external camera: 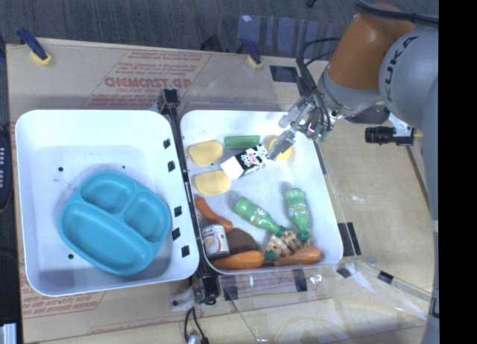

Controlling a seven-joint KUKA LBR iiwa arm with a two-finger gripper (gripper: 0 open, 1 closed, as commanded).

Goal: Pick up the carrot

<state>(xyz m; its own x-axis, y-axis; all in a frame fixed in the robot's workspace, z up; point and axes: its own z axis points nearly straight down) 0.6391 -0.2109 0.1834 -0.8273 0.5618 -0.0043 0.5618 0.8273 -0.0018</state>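
Observation:
Two orange carrot-like pieces lie along the front wall of the right bin (326, 186): one carrot (237, 260) at the front left, another carrot (299, 255) to its right. A thinner orange piece (212, 213) lies slanted near the bin's left wall. My gripper (284, 140) hangs low over the bin's back right part, far from the carrots. It is just right of a black-and-white carton (250, 160) and above a yellow item (286, 152).
The right bin also holds two green bottles (256, 214) (297, 208), a green stick (241, 141), two yellow pieces (205, 153) (212, 182), a small can (215, 240) and a brown lump (241, 240). A blue divided plate (112, 220) lies in the left bin (45, 130).

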